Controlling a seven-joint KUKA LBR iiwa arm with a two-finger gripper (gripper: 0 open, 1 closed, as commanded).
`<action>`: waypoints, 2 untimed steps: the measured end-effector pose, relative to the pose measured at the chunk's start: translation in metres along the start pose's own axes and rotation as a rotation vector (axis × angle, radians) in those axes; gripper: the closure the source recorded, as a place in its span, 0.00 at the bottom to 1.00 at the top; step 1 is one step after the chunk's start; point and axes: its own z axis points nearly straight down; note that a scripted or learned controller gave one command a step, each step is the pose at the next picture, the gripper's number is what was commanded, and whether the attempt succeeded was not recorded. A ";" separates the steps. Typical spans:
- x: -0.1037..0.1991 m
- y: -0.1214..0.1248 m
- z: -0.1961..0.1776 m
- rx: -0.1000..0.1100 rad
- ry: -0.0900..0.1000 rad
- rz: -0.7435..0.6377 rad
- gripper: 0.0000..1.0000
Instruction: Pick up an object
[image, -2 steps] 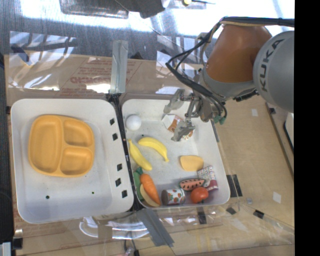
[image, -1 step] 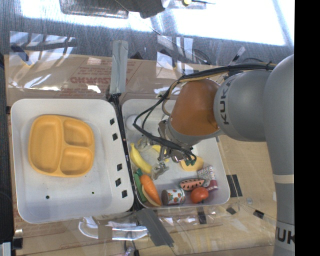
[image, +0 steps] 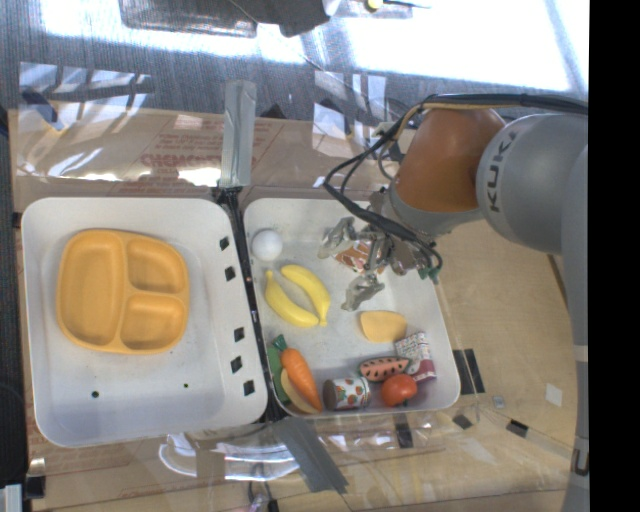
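Hand (image: 372, 262) grip state unclear; bananas (image: 297, 294), white ball (image: 266, 243) nearby.

Flat brown cardboard sheet (image: 120, 150) with faint red printing, covering the bench across the upper left and centre of the frame; strip of grey tape (image: 237, 135) running down it at centre top; pale wooden bench surface (image: 500, 330) at right and along the bottom edge; dark ribbed mat (image: 90, 40) across the top; bright glare patches, upper right
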 end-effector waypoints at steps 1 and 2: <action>0.015 -0.041 0.038 -0.003 0.006 -0.035 0.00; -0.023 0.067 0.038 -0.007 0.007 -0.007 0.00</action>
